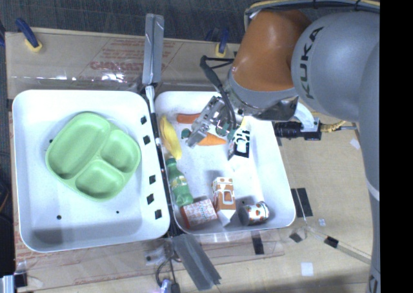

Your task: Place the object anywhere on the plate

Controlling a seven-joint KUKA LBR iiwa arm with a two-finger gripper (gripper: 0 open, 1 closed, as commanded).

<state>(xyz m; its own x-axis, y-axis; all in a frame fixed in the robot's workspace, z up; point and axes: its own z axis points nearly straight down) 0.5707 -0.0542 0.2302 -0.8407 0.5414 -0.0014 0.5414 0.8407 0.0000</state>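
A light green plate [95, 154] with three compartments lies in the left bin [39, 221]. My gripper [216, 129] hangs low over the back of the right bin [276, 175], right above an orange carrot-like piece [210, 139]. The gripper's body hides part of that piece, and I cannot tell whether it is held. A second orange piece [186, 117] lies just behind and to the left of it.
In the right bin a yellow banana [169, 137] and a green bottle [179, 184] lie along the left wall. Two small boxes [224, 195] [199, 213] and a can [255, 212] sit at the front. A grey divider bar [153, 46] stands between the bins at the back.
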